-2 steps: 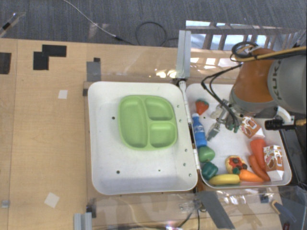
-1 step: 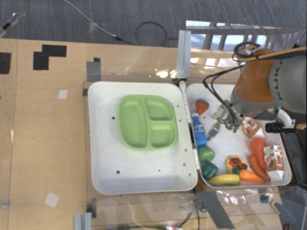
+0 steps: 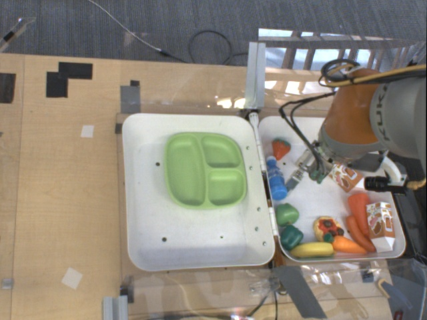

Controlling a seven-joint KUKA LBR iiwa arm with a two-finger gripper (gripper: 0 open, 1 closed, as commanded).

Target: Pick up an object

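My gripper [image 3: 307,175] hangs low over the middle of the right bin [image 3: 399,249], below the arm's orange band [image 3: 351,115]. Its two fingers stand apart, open, with bare bin floor between them. Just left of it a blue bottle [image 3: 275,181] lies along the bin's left wall. A red and green toy [image 3: 281,147] sits up and to the left. A small printed carton [image 3: 346,177] lies right beside the right finger. Nothing is held.
The left bin [image 3: 143,199] holds a green divided plate [image 3: 204,169]. Along the right bin's front lie a green pepper [image 3: 287,213], a teal piece [image 3: 291,235], a yellow banana [image 3: 312,249], a pizza toy [image 3: 326,227], carrots [image 3: 358,215] and another carton [image 3: 379,220].
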